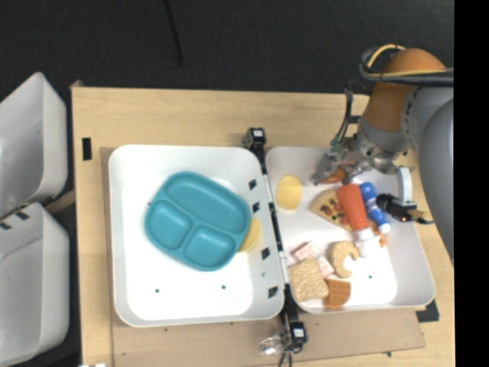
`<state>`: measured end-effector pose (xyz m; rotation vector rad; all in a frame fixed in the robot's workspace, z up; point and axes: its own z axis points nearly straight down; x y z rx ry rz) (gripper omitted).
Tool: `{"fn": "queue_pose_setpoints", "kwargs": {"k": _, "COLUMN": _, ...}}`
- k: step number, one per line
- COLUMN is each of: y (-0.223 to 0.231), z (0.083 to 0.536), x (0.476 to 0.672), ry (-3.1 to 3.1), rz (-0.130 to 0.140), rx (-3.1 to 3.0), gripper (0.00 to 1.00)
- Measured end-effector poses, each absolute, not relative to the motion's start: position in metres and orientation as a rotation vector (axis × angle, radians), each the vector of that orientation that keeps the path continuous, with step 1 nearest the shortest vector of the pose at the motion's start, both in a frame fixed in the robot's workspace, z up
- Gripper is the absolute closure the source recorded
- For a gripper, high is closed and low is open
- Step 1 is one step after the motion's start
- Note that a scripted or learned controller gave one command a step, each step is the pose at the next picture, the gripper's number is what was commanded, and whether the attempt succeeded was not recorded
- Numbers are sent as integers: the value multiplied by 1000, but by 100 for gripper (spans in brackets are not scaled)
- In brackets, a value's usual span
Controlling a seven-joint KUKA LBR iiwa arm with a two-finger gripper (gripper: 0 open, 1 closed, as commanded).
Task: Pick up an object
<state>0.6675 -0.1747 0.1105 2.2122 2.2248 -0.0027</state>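
White right bin, orange bottle lengthwise, upright-pointing

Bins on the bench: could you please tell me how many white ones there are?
2. The left bin holds a blue divided plate; the right bin holds the toy food, with the claw above its far edge. Nothing suggests a hidden third.
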Motion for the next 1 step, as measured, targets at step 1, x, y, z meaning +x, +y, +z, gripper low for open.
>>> {"fn": "queue_pose_setpoints", "kwargs": {"k": 1, "y": -178, "z": 154, "x": 675, "ry": 2224, "rz": 3, "rx": 2213, "gripper": 100}}
